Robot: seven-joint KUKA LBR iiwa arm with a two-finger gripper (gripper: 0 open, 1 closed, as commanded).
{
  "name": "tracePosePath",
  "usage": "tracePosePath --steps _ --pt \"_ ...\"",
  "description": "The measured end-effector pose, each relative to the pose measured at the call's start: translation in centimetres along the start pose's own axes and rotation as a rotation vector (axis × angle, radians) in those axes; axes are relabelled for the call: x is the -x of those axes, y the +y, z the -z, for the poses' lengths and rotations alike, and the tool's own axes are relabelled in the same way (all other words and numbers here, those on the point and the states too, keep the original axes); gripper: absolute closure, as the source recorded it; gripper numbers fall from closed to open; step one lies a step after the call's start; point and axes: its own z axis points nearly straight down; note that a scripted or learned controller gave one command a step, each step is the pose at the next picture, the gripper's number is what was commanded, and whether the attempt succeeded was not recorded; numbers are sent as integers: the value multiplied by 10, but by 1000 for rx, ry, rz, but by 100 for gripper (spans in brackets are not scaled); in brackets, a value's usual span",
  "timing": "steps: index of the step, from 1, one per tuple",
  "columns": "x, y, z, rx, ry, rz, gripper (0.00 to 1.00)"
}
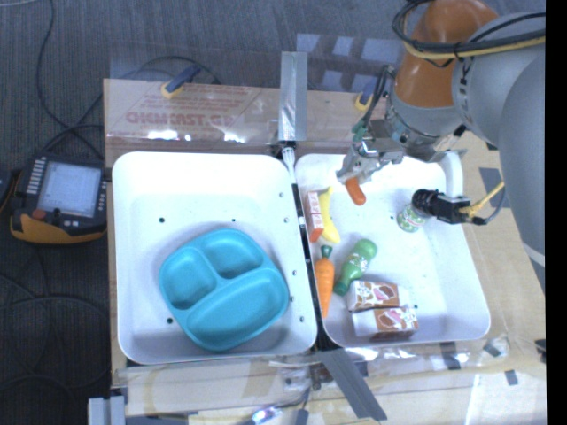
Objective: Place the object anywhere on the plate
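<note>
While banana (329,222) beside carrot (324,277)

The bench (124,100) is brown and flat. Two white bins sit on it side by side. The left bin (142,184) fills the middle left of the frame. The right bin (461,282) touches it, toward the lower right.

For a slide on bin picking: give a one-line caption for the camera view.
Gripper holding a small orange object above the right white bin; blue divided plate waits in the left bin.
</note>
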Motion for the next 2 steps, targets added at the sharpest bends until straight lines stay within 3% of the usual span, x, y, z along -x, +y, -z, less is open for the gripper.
tracePosePath --steps 1,2 --pt "-82 -29 -42 -1 4 22 100" --pt "-81 -29 -42 -1 4 21 0"
